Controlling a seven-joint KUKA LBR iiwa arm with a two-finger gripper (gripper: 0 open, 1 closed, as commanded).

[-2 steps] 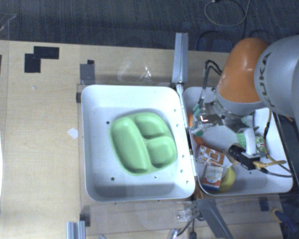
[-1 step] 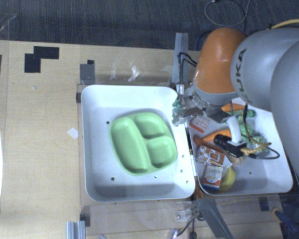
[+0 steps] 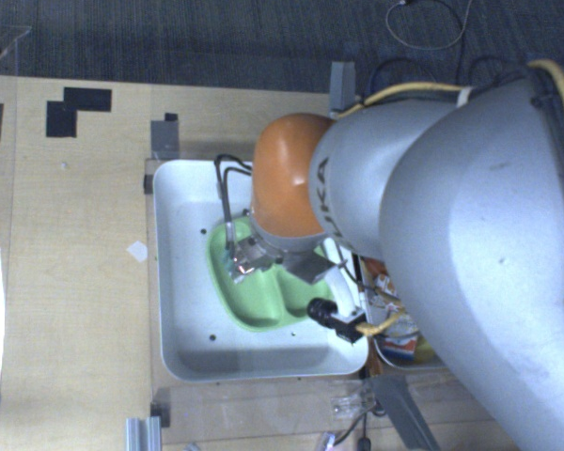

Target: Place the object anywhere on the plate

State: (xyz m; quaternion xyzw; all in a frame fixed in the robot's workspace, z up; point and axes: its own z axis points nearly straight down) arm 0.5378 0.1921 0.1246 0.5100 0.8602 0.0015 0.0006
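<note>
Your arm [image 3: 432,214] overhangs white bin [image 3: 174,280], covering much of green plate [image 3: 249,303]. Tool [image 3: 240,261] sits over plate's left part; grip state: cannot tell. Colourful items [image 3: 404,341] crowd neighbouring bin.

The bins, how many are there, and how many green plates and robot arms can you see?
White bins: 2, one whole, one mostly hidden under the arm
Green plates: 1
Robot arms: 1, its gripper over the plate
Total: 4
</note>
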